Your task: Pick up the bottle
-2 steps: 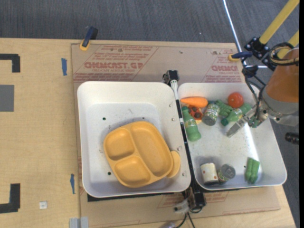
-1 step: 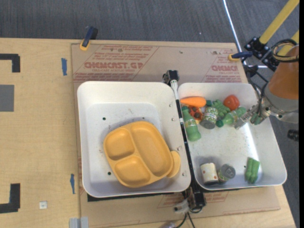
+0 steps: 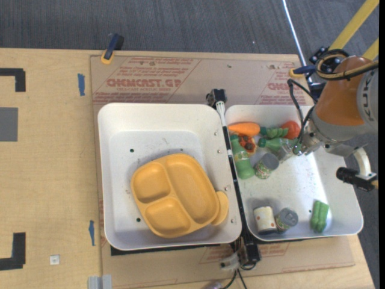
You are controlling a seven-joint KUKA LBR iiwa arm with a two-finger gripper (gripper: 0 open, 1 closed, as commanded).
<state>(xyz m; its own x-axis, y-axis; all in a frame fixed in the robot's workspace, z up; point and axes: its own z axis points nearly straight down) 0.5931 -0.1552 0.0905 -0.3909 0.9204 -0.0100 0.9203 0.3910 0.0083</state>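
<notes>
From the overhead camera you see two shallow white bins side by side on the bench. The left bin holds one thing: a yellow divided tray with three compartments, lying slightly turned, its tab reaching toward the bin's right wall.

The right bin holds the clutter. Along its far side you have an orange carrot-like piece, a small green toy and a red piece just beside the arm. The green bottle, your task item, lies against the bin's left wall, just below the carrot piece, with a small red-and-green bit at its far end. Just right of it sit a grey block and a mottled round piece, touching or nearly so. Near the front wall you find a white cup-like item, a grey round lid-like piece beside it, and a green oblong piece toward the right corner.

The arm comes in from the right, orange band up top. The gripper is low over the far right part of the right bin, near the green toy and apart from the bottle; you cannot tell how it is set.

Both bins rest on a cardboard sheet with red print, laid on a light wooden bench marked with black and blue tape. One clamp grips the cardboard's far edge. Grey carpet lies beyond.
</notes>
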